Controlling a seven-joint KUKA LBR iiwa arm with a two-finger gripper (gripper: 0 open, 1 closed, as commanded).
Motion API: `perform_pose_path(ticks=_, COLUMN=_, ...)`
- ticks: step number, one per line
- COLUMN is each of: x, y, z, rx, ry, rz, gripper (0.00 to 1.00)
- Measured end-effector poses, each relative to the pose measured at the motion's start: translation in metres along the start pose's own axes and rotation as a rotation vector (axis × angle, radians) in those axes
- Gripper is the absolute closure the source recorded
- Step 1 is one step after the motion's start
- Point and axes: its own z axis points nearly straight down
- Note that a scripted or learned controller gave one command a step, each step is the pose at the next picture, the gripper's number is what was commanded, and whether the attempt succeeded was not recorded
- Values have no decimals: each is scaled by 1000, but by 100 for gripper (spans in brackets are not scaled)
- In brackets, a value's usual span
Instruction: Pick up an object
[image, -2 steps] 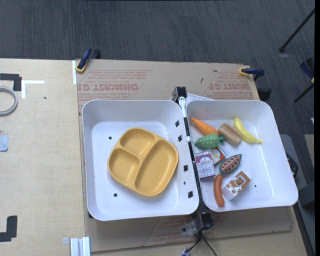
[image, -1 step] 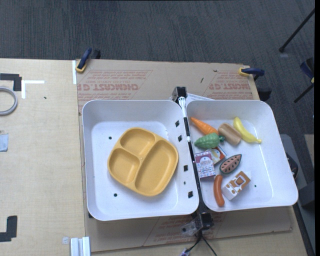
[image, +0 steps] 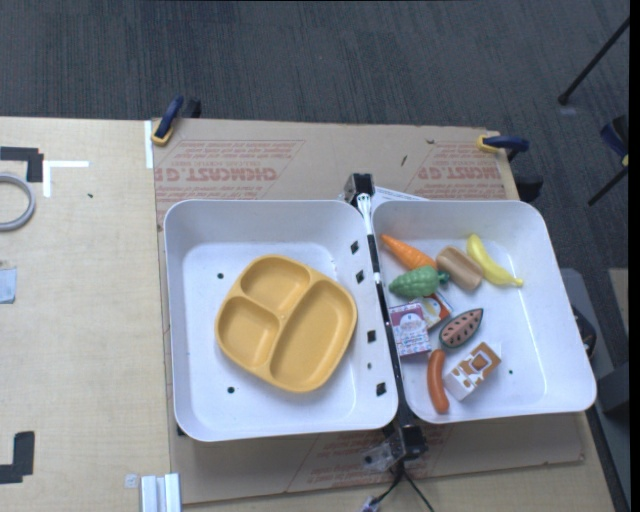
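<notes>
Two shallow white bins are sitting side by side on a cardboard sheet (image: 230, 160) that is lying across the wooden bench (image: 70, 300), with a blue-and-yellow clamp (image: 170, 118) gripping the sheet's far left corner and a second clamp (image: 503, 145) gripping its far right corner. The left bin (image: 190, 300) is holding a yellow divided plate (image: 288, 322), which is lying flat near its middle, turned at an angle. The right bin (image: 545, 330) is holding every loose object that could be picked. An orange carrot (image: 405, 251) is lying at the far left of this bin, close to the wall the bins share, and a green vegetable (image: 418, 282) is resting just below it. A tan bun-like piece (image: 459, 268) is lying just beside the vegetable, and a yellow banana (image: 492, 260) is curving along its right side. A small red-and-white packet (image: 410, 331) is sitting nearer the camera against the shared wall, touching an oval brown-and-red slice (image: 461, 327). A red sausage (image: 437, 381) is lying nearest the front rim, right next to an orange-and-white carton (image: 472, 369). Whether the pincer is standing apart or together cannot be told. A tape roll (image: 12, 203) is resting at the bench's left edge, well apart from both bins.
</notes>
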Motion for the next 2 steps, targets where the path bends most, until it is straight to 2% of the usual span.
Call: perform_pose_path(ticks=2, x=-1, y=2, z=-19, rx=-3, ry=-5, rz=-5, gripper=100)
